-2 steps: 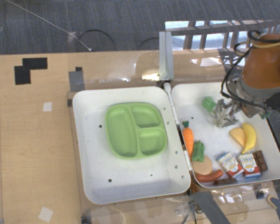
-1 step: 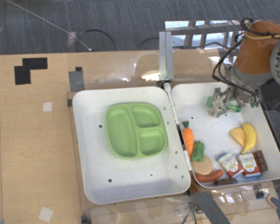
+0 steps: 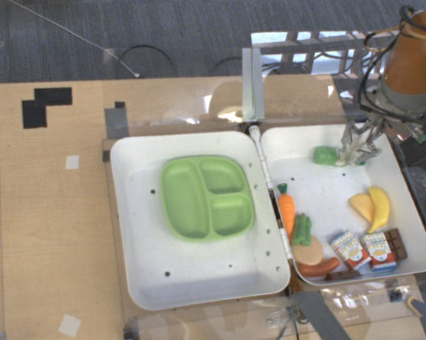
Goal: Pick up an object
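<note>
My gripper (image 3: 357, 151) hangs over the far right part of the right bin (image 3: 319, 193), its fingers pointing down just right of a small green object (image 3: 325, 155). Nothing shows between the fingers. Lower in the same bin lie a yellow banana (image 3: 380, 207) beside an orange slice (image 3: 362, 208), two small juice cartons (image 3: 364, 250), a brown chocolate bar (image 3: 397, 243), a carrot (image 3: 285, 209), a green vegetable piece (image 3: 302, 229), a tan round cookie (image 3: 308, 253) and a red sausage (image 3: 319, 267).
The left bin (image 3: 140, 231) holds a green divided plate (image 3: 205, 197). A metal post (image 3: 251, 84) stands behind the seam between the bins. Cables and the arm's orange band (image 3: 412, 55) sit at the upper right.
</note>
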`<state>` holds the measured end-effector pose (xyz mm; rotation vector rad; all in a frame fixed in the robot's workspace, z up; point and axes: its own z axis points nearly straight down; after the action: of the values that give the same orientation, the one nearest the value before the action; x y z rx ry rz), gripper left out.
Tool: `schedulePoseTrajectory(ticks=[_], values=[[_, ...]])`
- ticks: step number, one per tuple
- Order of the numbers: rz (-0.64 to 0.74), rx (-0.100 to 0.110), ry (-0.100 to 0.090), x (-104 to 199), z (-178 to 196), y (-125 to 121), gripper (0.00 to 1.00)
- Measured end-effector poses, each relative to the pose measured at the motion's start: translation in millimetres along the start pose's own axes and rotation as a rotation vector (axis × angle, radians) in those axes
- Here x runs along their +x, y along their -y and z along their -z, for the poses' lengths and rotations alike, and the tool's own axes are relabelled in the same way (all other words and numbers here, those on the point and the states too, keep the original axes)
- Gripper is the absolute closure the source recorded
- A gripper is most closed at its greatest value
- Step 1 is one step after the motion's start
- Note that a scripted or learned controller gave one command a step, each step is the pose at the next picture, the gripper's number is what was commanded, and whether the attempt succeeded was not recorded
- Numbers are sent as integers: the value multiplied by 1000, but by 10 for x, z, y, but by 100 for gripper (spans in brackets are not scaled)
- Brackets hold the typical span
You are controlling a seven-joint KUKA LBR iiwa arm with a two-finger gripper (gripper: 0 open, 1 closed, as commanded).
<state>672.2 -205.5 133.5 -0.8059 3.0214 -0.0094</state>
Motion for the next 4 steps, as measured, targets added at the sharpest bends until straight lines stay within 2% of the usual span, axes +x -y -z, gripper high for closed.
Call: schedulePoseTrajectory(ticks=[1, 2, 3, 4], values=[[1, -2, -1, -5, -12, -12, 0], [-30, 20, 27, 212, -234, -267, 0], [108, 2, 2, 611, -401, -569, 0], [85, 2, 2, 1044, -395, -601, 0]])
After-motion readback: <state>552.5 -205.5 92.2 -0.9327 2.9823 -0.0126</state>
